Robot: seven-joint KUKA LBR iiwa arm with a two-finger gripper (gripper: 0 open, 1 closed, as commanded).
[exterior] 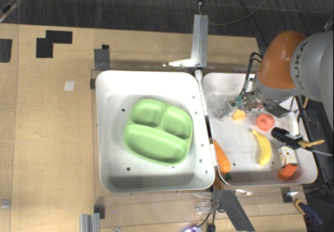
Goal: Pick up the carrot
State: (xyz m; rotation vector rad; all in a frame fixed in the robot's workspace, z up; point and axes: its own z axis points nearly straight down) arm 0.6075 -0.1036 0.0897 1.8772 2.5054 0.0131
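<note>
Against the left wall of the right bin (pixel 308 173), close to its near corner, the carrot (pixel 221 157) is lying lengthwise along the divider, so any grasp is likely going to be cramped by that wall on one side. Beside it the left bin (pixel 107 121) is carrying a green compartment tray (pixel 158 130), sitting roughly in the middle and well apart from the carrot. Across the right bin's floor, a banana (pixel 262 147) is lying near the middle, a small red piece (pixel 265 121) is sitting just above it, a yellow block (pixel 238 115) is resting near the hand, and a red-and-white item (pixel 287 166) is sitting toward the near right corner. Reaching in from the right, the arm (pixel 300 64) is bending down over the far half of this bin, with the hand (pixel 235 105) hanging above the yellow block and well away from the carrot; whether it is apart or together I cannot tell, and nothing is showing in its grip. Judging by this, the worktop task is not yet begun on the carrot
</note>
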